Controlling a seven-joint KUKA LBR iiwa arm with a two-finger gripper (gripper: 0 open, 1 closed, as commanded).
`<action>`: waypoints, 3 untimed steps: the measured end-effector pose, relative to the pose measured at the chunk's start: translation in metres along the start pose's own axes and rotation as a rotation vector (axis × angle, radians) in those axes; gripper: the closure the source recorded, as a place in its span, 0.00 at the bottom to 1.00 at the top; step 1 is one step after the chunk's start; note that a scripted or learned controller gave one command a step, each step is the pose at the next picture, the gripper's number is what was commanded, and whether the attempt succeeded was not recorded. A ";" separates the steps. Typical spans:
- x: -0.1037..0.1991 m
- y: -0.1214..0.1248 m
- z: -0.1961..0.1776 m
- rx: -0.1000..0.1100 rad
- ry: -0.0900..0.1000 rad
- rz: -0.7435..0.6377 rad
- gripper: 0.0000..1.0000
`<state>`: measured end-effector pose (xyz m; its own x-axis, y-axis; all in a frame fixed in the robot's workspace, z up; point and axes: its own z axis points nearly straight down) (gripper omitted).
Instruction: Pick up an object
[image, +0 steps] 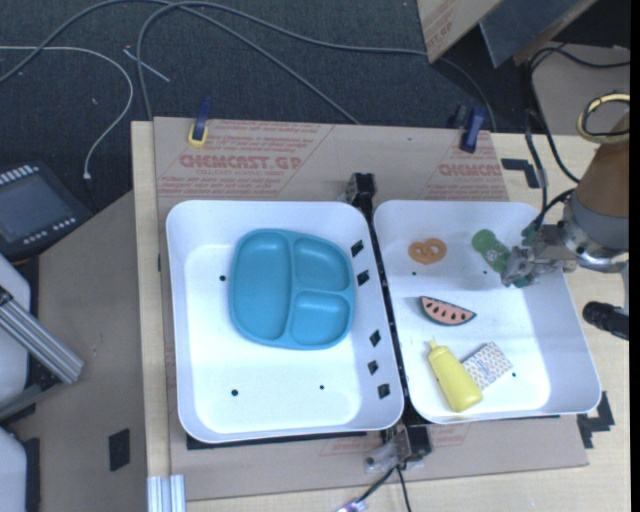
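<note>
In the right bin (560, 385), a brown pretzel (427, 251) is lying flat near the back, with a watermelon slice (446, 311) resting flat just in front of it. A yellow bottle (453, 377) is lying on its side near the front, touching a patterned packet (486, 364) beside it. A green object (487, 243), possibly round, is sitting by the back.

1. Two bins sit side by side on the bench: the left bin (190, 300) and the right bin (560, 370).
2. A divided plate (292, 288) lies in the left bin.
3. In the right bin, the pretzel (427, 251) lies at the rear left.
4. The watermelon slice (446, 311) lies in front of the pretzel.
5. The bottle (453, 377) lies front left, touching the packet (487, 364) on its right.
6. My gripper (522, 262) is over the rear right area, just beside a round object (485, 242).
</note>
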<state>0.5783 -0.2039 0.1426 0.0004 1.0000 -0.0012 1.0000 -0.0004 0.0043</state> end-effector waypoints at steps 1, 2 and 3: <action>0.001 0.001 -0.043 -0.001 0.000 -0.001 1.00; 0.000 0.003 -0.098 -0.003 -0.001 -0.002 1.00; 0.057 0.001 -0.105 0.005 0.004 -0.006 1.00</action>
<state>0.5787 -0.1463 0.2475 -0.0058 1.0000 0.0027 1.0000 0.0058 -0.0011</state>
